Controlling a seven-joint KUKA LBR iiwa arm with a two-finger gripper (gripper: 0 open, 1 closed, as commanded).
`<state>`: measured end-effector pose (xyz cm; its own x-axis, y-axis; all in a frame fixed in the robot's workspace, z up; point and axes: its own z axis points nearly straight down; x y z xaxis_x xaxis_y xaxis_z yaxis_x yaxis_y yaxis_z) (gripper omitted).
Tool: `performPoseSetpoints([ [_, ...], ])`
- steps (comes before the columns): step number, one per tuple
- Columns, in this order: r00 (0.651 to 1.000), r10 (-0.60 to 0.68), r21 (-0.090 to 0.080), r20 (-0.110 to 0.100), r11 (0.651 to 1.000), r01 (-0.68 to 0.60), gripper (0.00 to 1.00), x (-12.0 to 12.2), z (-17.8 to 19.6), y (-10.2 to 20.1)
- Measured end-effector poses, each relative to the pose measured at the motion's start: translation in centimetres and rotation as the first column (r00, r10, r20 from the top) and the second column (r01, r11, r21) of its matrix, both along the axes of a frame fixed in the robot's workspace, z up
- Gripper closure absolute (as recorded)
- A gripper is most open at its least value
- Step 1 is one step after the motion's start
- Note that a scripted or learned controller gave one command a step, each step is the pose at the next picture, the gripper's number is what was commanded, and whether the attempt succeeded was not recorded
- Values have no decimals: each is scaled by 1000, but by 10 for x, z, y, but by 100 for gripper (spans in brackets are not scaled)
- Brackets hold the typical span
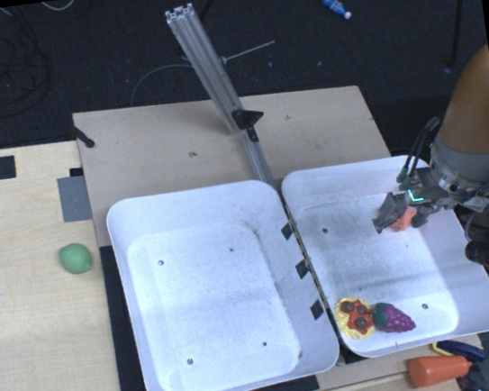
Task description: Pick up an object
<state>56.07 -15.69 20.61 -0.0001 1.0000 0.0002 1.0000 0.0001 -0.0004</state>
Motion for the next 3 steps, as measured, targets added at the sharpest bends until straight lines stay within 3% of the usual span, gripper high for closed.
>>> performPoseSetpoints([
  [1, 1000, 0, 0, 0, 1000, 0, 0, 0, 0, 0],
  [3, 1000, 0, 1, -5, 1000, 0, 0, 3, -113, -4],
])
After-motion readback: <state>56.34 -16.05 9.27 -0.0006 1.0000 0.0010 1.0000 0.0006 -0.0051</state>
